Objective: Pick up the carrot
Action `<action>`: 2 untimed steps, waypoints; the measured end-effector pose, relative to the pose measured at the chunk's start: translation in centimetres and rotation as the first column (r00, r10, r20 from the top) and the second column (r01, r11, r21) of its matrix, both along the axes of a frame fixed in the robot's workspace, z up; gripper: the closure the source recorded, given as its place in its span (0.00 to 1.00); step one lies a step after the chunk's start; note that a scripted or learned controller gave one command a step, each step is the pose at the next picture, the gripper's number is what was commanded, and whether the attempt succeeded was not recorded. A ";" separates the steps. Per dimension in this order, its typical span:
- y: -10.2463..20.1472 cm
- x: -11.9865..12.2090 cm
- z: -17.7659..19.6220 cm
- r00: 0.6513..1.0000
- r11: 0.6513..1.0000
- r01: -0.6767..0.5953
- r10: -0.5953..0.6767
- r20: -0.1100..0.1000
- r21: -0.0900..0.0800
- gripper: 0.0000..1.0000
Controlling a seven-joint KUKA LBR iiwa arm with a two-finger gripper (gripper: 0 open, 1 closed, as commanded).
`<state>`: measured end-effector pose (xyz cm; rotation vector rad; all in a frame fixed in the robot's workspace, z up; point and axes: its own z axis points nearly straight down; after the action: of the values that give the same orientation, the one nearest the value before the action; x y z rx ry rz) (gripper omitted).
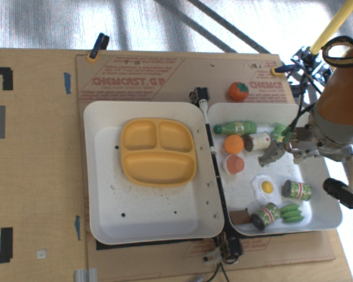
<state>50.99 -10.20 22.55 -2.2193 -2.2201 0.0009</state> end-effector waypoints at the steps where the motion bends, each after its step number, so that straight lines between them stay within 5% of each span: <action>1: 0.7 -3.0 -4.0 0.966 0.966 0.257 -0.257 -0.002 0.000 0.00; 2: 0.7 -2.9 -3.0 0.966 0.966 0.258 -0.258 0.002 0.000 1.00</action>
<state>48.12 -9.48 19.54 -2.4906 -1.9135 -0.0008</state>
